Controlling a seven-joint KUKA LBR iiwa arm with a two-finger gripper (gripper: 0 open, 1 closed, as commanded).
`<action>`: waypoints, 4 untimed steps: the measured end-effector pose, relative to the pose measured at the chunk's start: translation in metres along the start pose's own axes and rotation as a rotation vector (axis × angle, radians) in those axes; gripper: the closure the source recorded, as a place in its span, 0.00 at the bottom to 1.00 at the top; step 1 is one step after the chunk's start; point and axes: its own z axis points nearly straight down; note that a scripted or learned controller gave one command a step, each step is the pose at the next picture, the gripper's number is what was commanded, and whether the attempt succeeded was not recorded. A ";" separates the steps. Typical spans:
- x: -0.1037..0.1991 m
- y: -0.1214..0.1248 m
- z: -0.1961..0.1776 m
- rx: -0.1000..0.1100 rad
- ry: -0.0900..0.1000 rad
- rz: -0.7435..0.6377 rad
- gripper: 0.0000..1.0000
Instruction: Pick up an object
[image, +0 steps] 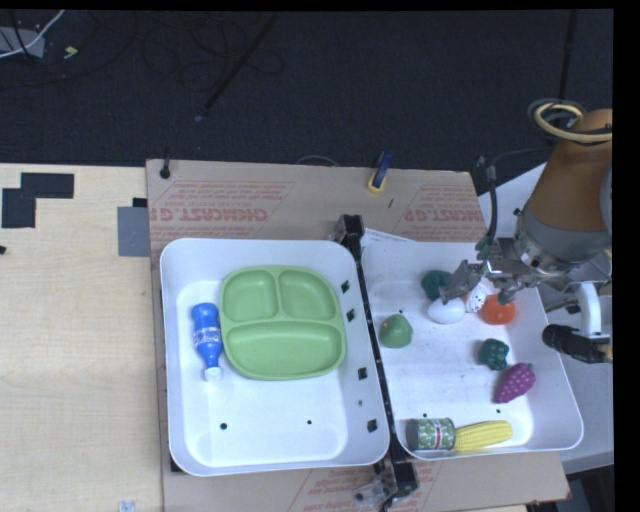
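1. Nearest us, a can (431, 434) and a corn cob (483, 434) lie against the near wall of the right bin (560, 425).
2. We see the gripper (478, 292) low over a white egg (446, 310) and an orange ball (497, 311), likely lining up a grab.
3. We cannot tell how the jaws stand; clutter masks them.
4. Purple grapes (514, 382) lie apart, nearer.

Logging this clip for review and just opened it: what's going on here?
The KUKA arm reaches in from the right over the right bin, its gripper low among a white egg-like piece, an orange toy and a dark green toy. Whether it grips anything can't be told. Grapes, corn and a small can lie nearer the front. The left bin holds a green divided plate and a blue bottle.
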 end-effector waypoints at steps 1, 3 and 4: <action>0.005 -0.006 0.063 0.007 0.002 -0.001 0.00; 0.006 -0.006 0.104 0.004 0.002 0.005 1.00; 0.003 -0.006 0.062 -0.001 0.000 0.006 1.00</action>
